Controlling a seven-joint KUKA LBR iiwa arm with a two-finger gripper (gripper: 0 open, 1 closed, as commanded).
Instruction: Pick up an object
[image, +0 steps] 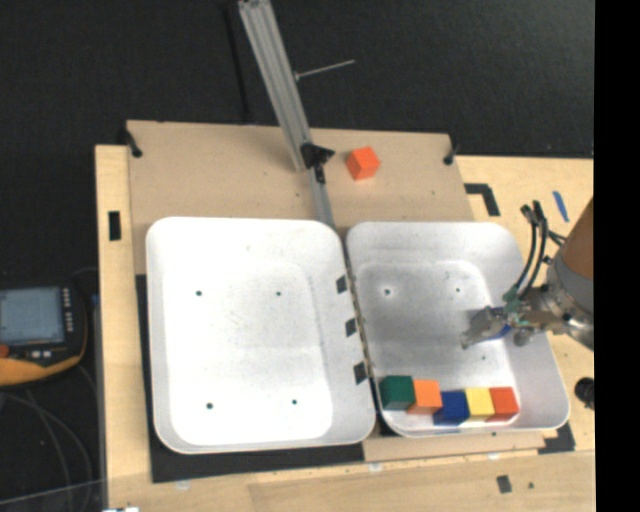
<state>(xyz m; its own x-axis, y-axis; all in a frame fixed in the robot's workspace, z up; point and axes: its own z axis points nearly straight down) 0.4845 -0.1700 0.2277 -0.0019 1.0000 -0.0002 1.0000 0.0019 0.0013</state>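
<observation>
The arm reaches in from the right and its claw (487, 326) hangs over the middle of the right bin (420, 250); from this angle I cannot tell whether the claw is open or closed, and nothing shows in its grip. The things to pick from sit in a tight row along the near wall of that bin: a green block (397, 391), an orange block (427, 394), a blue block (452, 407), a yellow block (481, 402) and a red block (504, 401), each touching the next. Another orange cube (362, 163) lies on the board behind the bins, well apart from the arm. The left bin (250, 330) offers no target. To do this step well, the claw likely needs to come toward the near wall and settle over one block. The green end block looks easiest, since one side is free. The crowding and the wall are the main risks: a finger may land on a neighbour or the rim.
</observation>
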